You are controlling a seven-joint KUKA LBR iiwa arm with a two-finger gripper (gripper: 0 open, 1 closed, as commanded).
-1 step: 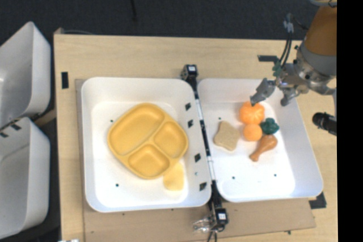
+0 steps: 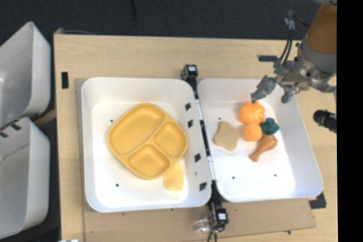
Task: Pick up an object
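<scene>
In the right bin (image 2: 295, 178) lie several toy foods: a large orange (image 2: 251, 113), a smaller orange (image 2: 252, 132), a dark green piece (image 2: 270, 126), a brown drumstick (image 2: 264, 148) and a tan bread slice (image 2: 226, 136). My gripper (image 2: 275, 91) hovers above the bin's far right part, just beyond the large orange. Its two grey fingers (image 2: 262, 89) are spread apart, open, with nothing between them.
The left bin (image 2: 91, 190) holds a yellow divided plate (image 2: 148, 140) and a pale yellow piece (image 2: 174, 178) at the plate's near edge. A row of black clips (image 2: 198, 139) marks the seam between the bins. White chair shapes (image 2: 20, 122) stand left of the bench.
</scene>
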